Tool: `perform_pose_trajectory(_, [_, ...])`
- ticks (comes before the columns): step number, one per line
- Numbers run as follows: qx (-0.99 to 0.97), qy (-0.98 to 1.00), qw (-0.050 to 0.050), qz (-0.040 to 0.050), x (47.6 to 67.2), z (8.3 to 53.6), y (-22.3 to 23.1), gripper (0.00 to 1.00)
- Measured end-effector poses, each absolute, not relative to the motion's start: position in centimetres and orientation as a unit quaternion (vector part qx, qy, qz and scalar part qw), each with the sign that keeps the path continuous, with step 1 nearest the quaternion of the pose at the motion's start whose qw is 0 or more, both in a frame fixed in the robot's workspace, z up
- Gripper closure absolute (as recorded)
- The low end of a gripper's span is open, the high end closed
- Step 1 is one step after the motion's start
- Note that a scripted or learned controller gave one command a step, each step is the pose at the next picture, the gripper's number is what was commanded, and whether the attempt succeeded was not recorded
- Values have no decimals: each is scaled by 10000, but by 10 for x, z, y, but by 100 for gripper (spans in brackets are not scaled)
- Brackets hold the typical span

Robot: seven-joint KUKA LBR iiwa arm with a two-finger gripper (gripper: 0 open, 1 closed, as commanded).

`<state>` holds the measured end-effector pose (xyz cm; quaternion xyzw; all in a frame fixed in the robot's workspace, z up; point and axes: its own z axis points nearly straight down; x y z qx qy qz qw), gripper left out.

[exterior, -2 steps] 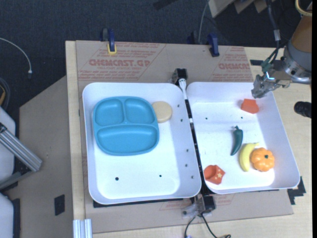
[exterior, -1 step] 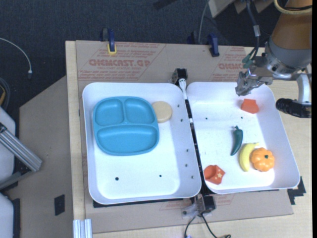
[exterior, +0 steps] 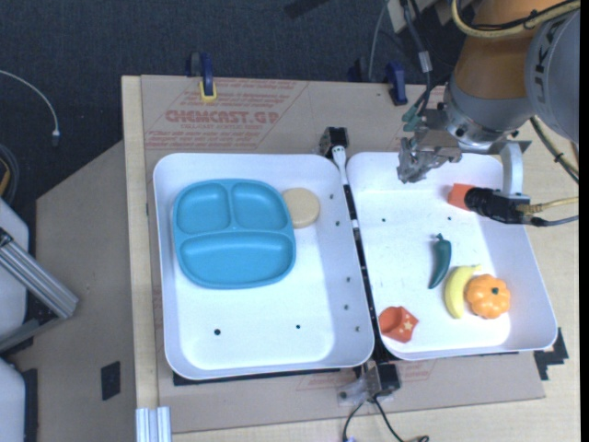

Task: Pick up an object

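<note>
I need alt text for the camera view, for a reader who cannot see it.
A grey robot arm's gripper hangs over the far end of the right white bin, which holds a dark green pepper, yellow banana, small orange pumpkin and red piece. The left white bin holds a blue divided plate and a round beige disc.

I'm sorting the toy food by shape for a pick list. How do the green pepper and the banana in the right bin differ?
The green pepper is dark green; the banana is pale yellow. The pepper is slimmer and tapers to a point, while the banana is thicker and blunt. The pepper lies free of other things, whereas the banana rests against a small orange pumpkin. Both are curved, lie lengthwise in the right bin, and neither is at the gripper.
</note>
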<state>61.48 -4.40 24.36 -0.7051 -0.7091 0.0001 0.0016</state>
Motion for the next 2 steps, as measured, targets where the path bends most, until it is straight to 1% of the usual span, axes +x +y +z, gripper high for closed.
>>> perform_pose_trajectory(1, [-7049,-7093,6,-6,613,249,15,100])
perform_pose_trajectory(2, [-7051,-7091,-6,-13,619,251,67,100])
